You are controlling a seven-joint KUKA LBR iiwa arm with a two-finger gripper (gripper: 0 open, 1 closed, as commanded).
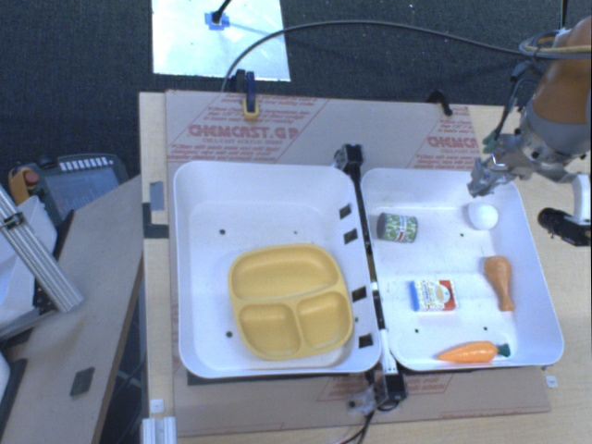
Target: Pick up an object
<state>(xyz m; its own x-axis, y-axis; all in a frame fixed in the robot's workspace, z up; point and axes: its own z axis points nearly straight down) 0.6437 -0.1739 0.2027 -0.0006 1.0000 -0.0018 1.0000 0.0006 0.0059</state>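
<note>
The right bin holds a white egg, a green can on its side, a blue and red carton, a tan drumstick and an orange carrot. My gripper hangs over the bin's far right corner, just above and behind the egg. Nothing shows between its tips.
The left bin bears a yellow divided tray. A black clip strip joins the two bins. Cardboard lies under both. A cable arcs over the bench's far side. A pendant sits at the left.
</note>
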